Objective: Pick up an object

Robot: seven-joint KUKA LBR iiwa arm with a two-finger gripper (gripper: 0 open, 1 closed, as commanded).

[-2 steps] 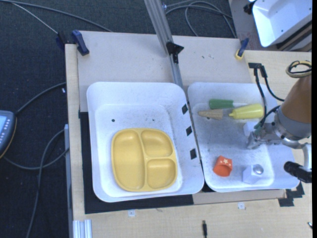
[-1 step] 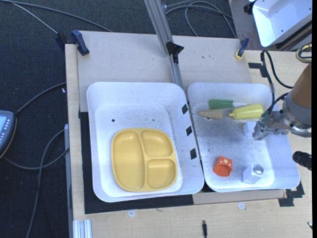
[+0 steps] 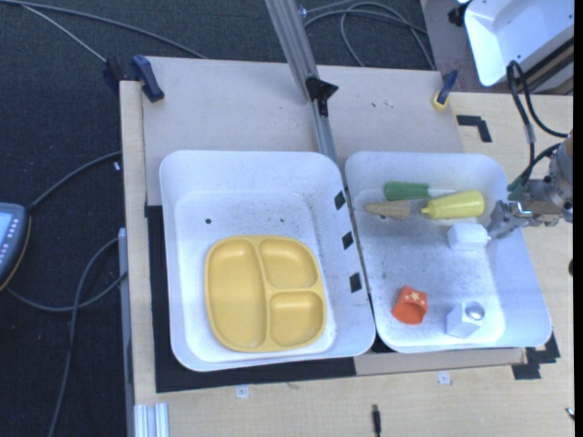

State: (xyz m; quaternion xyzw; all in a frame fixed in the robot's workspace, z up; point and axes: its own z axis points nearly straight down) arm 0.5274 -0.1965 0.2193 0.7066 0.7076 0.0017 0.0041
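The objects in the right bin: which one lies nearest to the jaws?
The white block, just left of the gripper at the bin's right wall. The yellow piece, orange cup and grey block lie farther.

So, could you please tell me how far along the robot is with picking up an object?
Nothing looks picked up. The claw sits at the right bin's right edge, beside the white block, with nothing visibly held. The yellow object, green object, orange cup and grey block lie on the bin floor. Grasping and lifting remain.
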